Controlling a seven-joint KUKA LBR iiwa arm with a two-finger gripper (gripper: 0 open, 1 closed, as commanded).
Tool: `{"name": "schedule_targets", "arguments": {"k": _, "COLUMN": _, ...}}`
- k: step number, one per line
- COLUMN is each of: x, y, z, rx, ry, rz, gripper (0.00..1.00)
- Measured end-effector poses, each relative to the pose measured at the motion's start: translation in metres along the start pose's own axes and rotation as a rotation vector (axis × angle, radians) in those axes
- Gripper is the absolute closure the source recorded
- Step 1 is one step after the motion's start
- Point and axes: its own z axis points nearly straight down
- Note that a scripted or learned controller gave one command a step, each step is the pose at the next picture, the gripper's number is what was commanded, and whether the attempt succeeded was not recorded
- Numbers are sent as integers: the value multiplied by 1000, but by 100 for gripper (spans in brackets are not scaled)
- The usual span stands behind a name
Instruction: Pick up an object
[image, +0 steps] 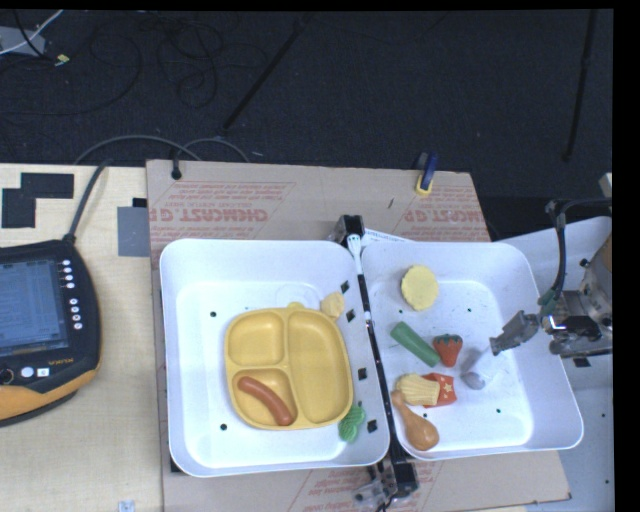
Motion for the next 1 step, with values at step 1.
{"name": "schedule_targets", "arguments": {"k": 1, "x": 35, "y": -6, "z": 160, "rx": 11, "ry": 6, "rz": -2, "gripper": 0}}
